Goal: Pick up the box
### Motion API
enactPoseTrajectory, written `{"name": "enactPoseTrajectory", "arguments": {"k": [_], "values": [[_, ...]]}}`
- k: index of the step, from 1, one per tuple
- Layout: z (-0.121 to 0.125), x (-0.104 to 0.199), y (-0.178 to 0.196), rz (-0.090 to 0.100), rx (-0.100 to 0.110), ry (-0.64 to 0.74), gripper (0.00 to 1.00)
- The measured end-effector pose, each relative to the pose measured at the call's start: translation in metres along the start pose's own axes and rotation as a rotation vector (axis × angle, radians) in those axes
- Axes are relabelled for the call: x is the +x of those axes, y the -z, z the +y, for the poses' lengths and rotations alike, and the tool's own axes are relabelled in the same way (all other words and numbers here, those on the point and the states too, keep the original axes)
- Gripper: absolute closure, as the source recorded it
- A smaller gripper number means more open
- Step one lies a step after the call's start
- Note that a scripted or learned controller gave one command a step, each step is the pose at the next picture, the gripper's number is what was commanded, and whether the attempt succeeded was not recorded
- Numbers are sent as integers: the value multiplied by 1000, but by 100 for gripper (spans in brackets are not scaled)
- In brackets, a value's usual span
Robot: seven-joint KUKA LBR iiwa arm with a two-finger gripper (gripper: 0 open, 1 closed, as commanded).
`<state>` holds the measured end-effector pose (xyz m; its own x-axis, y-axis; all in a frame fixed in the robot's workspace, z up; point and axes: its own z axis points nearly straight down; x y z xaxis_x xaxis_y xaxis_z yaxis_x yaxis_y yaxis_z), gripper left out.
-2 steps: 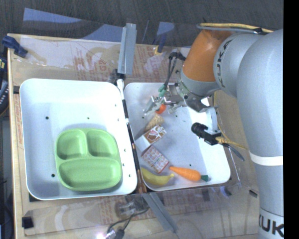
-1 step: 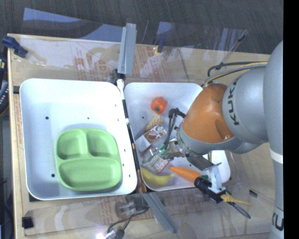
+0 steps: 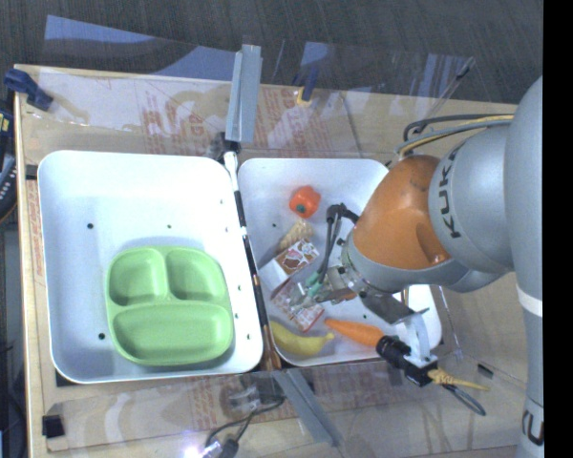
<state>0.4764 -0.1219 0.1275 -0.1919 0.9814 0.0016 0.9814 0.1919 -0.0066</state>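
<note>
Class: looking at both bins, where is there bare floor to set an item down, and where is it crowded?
Left bin: bare floor above and left of the green tray. Right bin: crowded; pepper, box, banana, carrot cluster by the gripper.

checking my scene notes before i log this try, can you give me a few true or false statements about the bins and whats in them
1. The green divided tray lies in the left bin. True.
2. The banana lies in the left bin. False: it lies in the right bin, near its front edge.
3. The carrot lies just beside the banana. True.
4. The orange pepper-like item sits on the green tray. False: it sits in the right bin, toward its far side.
5. The arm's tool is down in the right bin at the box. True; whether it grips it cannot be told.
</note>
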Motion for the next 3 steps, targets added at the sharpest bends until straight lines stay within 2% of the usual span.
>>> {"name": "enactPoseTrajectory", "arguments": {"k": [1,2,3], "values": [[34,51,203,-1,-7,-164,100],[34,51,203,-1,-7,-164,0],[12,21,124,-2,-4,-36,0]]}}
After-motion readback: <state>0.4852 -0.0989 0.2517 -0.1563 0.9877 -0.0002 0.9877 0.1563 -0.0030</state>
